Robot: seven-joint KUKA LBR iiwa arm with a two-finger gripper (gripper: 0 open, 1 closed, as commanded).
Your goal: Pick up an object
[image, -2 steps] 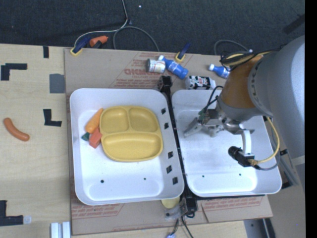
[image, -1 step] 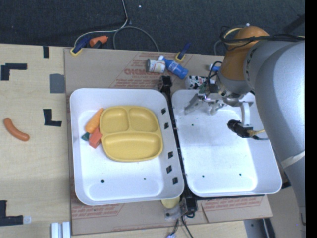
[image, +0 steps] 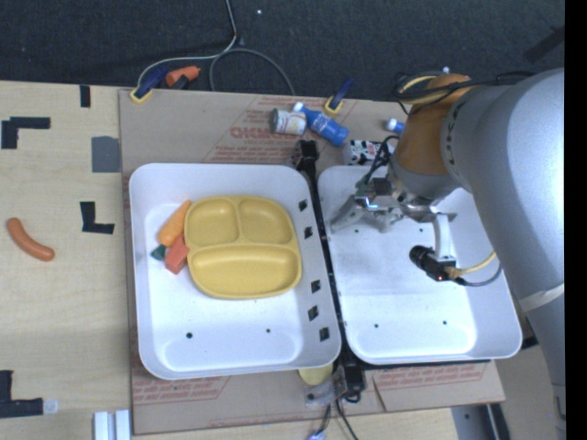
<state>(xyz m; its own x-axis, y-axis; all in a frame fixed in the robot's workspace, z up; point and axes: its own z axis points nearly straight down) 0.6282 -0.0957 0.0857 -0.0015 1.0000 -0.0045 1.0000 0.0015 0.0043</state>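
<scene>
End effector (image: 367,204) low in the right bin (image: 404,337), near its upper-left corner; finger state cannot be told. Yellow tray (image: 243,246) lies left of it in the left bin (image: 229,346), long axis left-right, carrot (image: 172,224) touching the tray's left edge.

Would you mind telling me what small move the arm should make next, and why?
Probably shift the tool left across the divider, toward the yellow tray and the orange carrot in the left bin. It sits low in the right bin, where no loose object is apparent near it.
</scene>
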